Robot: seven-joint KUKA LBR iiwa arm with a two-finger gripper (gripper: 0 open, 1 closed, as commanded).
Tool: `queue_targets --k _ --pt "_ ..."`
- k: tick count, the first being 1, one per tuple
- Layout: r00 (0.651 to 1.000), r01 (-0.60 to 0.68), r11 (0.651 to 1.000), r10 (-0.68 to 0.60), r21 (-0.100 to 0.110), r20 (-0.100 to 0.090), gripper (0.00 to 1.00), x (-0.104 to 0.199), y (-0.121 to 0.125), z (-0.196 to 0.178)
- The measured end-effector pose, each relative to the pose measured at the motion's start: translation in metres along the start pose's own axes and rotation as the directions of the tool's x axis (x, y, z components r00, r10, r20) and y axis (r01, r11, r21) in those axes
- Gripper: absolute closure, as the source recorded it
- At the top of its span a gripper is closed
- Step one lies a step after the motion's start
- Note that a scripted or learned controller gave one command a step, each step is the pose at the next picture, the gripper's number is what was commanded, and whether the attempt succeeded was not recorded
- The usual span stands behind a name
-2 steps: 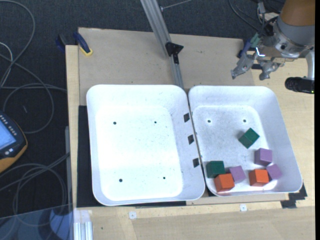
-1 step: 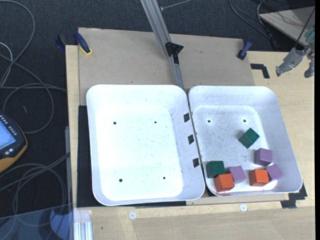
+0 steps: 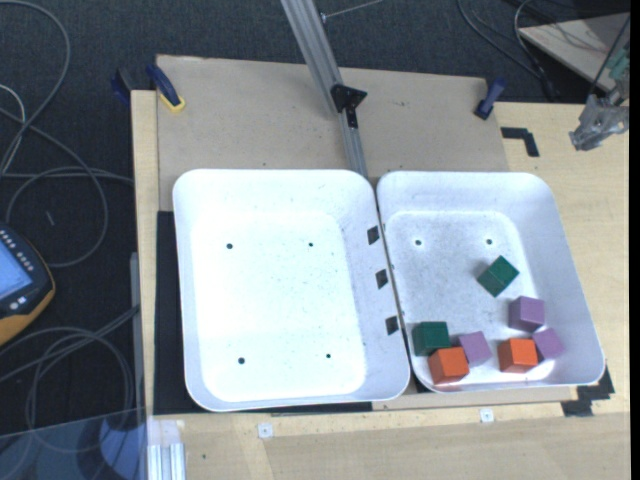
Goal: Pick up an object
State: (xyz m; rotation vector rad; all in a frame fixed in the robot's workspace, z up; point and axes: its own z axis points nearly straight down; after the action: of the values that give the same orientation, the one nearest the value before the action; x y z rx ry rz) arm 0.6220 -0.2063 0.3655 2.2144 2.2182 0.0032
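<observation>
Overhead view of two white bins. The gripper [image 3: 598, 126] hangs at the far right, beyond the right bin [image 3: 560, 228] — whether it is spread or pressed together cannot be told. Seven blocks lie in this bin's near part: green cube [image 3: 497, 275] apart, the others — purple [image 3: 527, 312], orange [image 3: 449, 364], dark green [image 3: 431, 337] — clustered along the near wall.

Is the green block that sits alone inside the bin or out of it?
Inside. The green block rests on the floor of the right bin, within its white walls.
</observation>
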Motion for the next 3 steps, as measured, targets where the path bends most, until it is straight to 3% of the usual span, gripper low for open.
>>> queue_targets --k 1,2,3 --pt "1.000 0.000 1.000 0.000 0.002 0.000 0.00 0.000 0.000 0.001" --pt "1.000 0.004 1.000 -0.004 0.007 -0.005 0.00 0.052 -0.011 -0.005" --pt "1.000 -0.002 1.000 0.002 -0.006 0.001 0.00 0.024 -0.027 -0.160"
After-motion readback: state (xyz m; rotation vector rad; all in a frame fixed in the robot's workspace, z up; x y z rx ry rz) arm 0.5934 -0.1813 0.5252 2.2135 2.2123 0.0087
